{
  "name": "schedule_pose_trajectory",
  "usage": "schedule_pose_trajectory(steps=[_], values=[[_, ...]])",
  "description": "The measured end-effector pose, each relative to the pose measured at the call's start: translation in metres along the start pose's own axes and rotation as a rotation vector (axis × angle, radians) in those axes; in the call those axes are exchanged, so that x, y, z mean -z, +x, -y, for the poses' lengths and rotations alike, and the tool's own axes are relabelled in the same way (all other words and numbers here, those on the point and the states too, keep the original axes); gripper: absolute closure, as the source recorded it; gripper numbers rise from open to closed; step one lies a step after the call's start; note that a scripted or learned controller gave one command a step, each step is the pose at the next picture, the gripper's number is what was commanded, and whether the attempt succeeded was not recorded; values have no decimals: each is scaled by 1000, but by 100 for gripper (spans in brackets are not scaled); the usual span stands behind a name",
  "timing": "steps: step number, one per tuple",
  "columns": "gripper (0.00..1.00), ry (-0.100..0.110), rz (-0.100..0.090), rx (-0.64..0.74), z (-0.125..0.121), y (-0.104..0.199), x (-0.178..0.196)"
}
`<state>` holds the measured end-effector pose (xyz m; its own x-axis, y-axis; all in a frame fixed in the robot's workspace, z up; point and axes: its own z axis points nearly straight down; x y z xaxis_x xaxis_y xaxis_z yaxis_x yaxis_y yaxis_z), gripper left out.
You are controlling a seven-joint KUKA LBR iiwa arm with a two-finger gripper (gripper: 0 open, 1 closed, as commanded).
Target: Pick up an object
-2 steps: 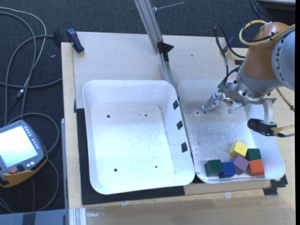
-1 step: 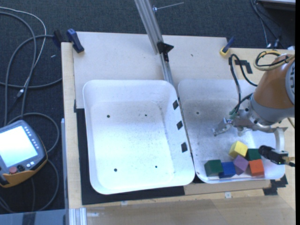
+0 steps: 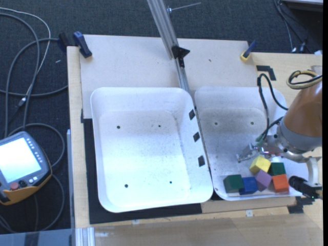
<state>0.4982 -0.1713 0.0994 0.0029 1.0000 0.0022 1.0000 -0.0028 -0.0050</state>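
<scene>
The metal fingers [image 3: 252,152] hang low in the right-hand shallow white plastic bin [image 3: 225,111], reaching leftward from the grey arm with its orange band [image 3: 303,119]; whether they are parted or pressed together cannot be told, and nothing shows between them. Just below them lies a small yellow cube [image 3: 260,164], at the top of a cluster in the bin's near corner: a purple block [image 3: 263,179], an orange block [image 3: 280,183], a blue block [image 3: 249,185] and a dark green block [image 3: 233,182]. The left-hand white bin [image 3: 143,147] sits alongside on the pale table [image 3: 133,60].
</scene>
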Motion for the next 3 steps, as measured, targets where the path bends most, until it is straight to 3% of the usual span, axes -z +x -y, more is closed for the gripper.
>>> schedule_pose_trajectory(steps=[1, 2, 3], values=[[0, -12, 4, 3, 16, -11, 1], [100, -22, 7, 6, 12, -10, 13], [100, -16, 2, 11, -3, 66, 126]])
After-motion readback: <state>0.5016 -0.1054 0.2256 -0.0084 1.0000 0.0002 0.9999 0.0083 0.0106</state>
